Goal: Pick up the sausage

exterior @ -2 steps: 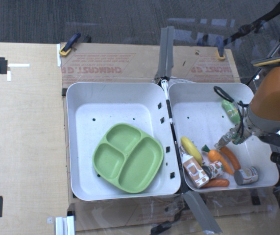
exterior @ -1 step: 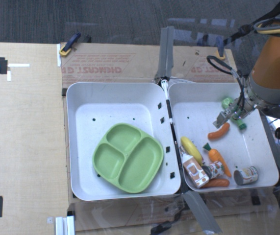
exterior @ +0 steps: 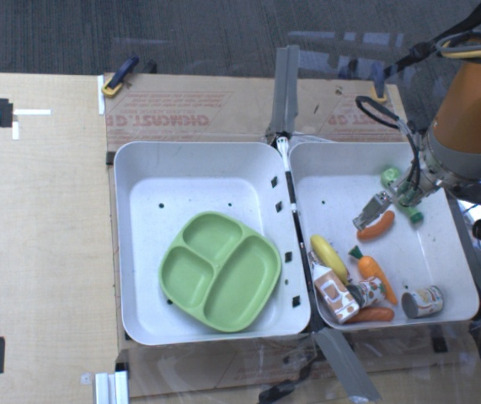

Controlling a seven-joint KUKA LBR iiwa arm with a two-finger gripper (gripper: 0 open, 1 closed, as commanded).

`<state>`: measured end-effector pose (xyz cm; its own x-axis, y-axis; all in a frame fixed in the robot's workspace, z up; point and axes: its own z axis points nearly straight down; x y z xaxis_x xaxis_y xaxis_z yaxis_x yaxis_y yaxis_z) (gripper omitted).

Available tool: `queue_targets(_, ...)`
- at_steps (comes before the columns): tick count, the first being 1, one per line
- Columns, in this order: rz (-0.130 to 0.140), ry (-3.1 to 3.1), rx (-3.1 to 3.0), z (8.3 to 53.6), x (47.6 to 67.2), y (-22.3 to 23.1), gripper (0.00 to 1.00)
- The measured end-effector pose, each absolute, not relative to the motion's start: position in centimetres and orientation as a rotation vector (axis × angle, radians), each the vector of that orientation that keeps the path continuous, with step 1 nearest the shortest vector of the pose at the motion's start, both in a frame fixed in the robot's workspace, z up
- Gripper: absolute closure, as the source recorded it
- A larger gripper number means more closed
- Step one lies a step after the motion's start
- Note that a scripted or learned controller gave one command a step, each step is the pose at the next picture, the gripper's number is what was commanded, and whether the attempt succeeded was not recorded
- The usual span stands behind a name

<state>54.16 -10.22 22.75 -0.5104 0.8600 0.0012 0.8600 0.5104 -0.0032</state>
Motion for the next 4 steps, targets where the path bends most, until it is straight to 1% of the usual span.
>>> queue_targets(1, 0.006, -2.470, -1.940, 28.4, 53.0, -6.5, 0.00)
queue_targets(2, 0.009, -2.447, -1.964, 25.9, 51.4, -7.1, 0.00)
queue_targets(3, 0.007, -2.482, -1.918, 14.8, 54.2, -12.1, 0.00)
queue_targets(4, 0.003, -2.507, -1.892, 8.9, 59.1, -14.8, 0.00)
